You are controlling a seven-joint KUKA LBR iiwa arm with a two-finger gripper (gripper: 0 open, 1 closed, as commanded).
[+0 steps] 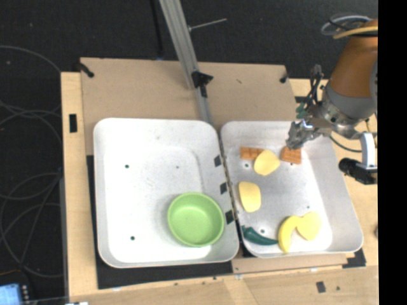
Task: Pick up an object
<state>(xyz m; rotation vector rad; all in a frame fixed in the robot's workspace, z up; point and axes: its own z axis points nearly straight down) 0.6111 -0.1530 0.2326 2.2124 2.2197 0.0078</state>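
Here the gripper [296, 140] hangs at about one o'clock over the right bin [331, 189], its tips just above a small orange block [292, 155]; whether it grips is impossible to tell. A yellow piece [266, 163] lies just beside the block at nine o'clock. A green bowl [196, 218] sits in the left bin [127, 170] at five o'clock.

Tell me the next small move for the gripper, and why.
Probably a short straight descent: the gripper hangs in the right bin just above the small orange block, which lies apart from the yellow piece. Whether its fingers are spread is unclear, so check first.
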